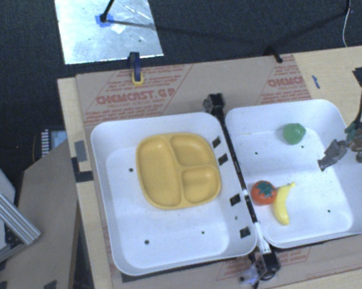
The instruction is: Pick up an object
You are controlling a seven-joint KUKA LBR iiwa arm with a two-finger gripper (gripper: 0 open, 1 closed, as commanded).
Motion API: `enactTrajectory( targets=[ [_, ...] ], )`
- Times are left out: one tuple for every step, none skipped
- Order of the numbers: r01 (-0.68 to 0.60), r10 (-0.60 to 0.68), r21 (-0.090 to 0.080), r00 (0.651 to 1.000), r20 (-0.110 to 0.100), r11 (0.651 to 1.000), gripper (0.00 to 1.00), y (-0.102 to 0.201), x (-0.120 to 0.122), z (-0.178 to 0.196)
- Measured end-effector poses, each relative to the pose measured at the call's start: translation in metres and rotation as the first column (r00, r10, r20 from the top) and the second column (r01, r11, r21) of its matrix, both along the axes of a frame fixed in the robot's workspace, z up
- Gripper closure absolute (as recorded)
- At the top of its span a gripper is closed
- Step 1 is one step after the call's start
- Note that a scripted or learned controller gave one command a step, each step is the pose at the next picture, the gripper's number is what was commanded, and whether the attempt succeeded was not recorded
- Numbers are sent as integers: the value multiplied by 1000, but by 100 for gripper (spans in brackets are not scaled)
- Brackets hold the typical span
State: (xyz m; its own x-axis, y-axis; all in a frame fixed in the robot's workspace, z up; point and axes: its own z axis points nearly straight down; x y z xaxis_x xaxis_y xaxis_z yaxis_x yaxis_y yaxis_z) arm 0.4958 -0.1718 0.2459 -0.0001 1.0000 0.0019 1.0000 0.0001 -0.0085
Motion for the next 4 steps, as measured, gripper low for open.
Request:
enactTrajectory(
  targets=[
    [-3,3,-2,1000,10,1000,0,0,2,5],
    [-1,1,0,1000,5,1000,0,10,0,-53],
    [-1,1,0,1000,4,1000,0,13,0,-116],
    [1,-1,-1,1000,7,1000,0,13,0,-164]
  ],
)
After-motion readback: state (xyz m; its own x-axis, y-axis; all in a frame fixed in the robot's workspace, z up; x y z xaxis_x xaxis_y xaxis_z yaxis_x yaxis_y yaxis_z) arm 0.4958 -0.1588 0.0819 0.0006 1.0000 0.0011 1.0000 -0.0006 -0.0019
